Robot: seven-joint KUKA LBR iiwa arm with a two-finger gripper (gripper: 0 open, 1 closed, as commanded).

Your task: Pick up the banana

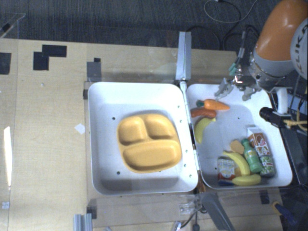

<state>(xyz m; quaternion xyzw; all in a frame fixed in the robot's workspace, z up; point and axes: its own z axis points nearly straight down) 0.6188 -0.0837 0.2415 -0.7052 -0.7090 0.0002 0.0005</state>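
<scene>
Front-corner banana (239,163) (right bin (284,173)) lies well apart from the end effector (234,88), fingers spread, gripping nothing.

I am working in a robotics lab, not a home. A plywood bench (43,129) carries two white bins (101,143) bolted between metal brackets (183,57). Black tape marks (48,56) sit on the wood, loose cables (224,6) trail over dark carpet (96,8), and the arm (281,32) stands at the right. The food in the bins looks like plastic toys (243,162).
</scene>
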